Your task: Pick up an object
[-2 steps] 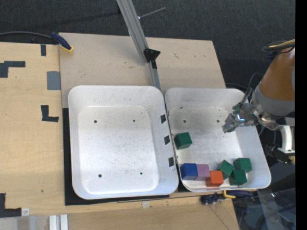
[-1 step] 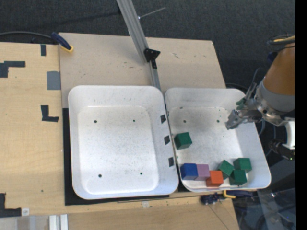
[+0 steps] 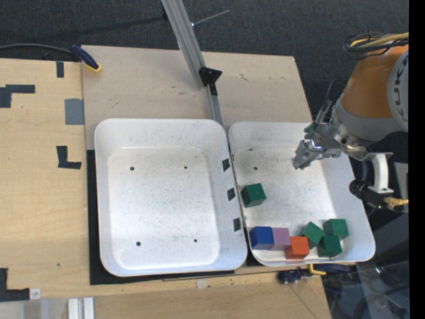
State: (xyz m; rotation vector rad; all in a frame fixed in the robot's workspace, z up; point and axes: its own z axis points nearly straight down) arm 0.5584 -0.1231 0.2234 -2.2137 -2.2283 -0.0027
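Two white bins, four green blocks, gripper state unclear

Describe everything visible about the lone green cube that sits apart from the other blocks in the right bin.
The lone green cube is a small, solid-looking block, dark green and matte, with crisp edges. It rests flat on the floor of the right bin, near that bin's left wall, slightly rotated relative to the bin's sides. Nothing touches it: the cluster of blocks lies along the bin's near edge, apart from it, and the gripper sits further toward the right side of the bin, not over it.
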